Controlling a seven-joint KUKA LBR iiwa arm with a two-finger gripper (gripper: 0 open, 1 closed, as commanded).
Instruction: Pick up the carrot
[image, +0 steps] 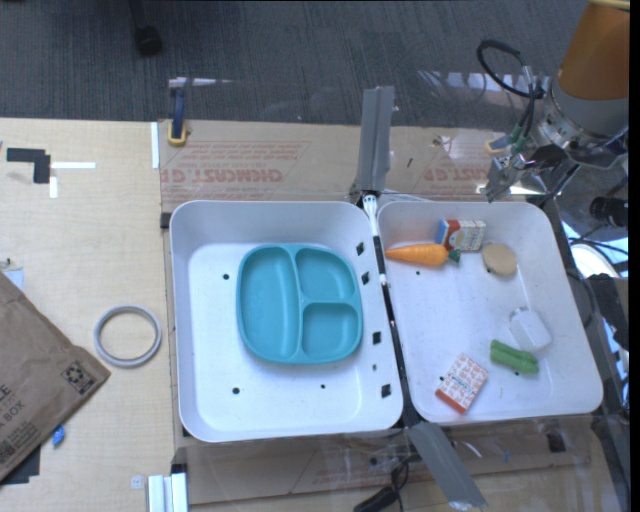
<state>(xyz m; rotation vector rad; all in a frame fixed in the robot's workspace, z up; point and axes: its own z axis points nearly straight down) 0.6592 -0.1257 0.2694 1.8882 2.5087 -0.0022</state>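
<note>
The carrot (418, 254) lies flat on the white floor of the right bin (560, 395), up in its far-left part — close beside the wall that divides my two bins. It is orange and tapered, stretched roughly left to right: the narrow tip points left toward that divider, the thicker end points right and carries a small dark-green stub. That green end sits just beside a small box (464, 235) — whether the two touch I cannot tell. Nothing lies on top of it, and it looks whole.
</note>
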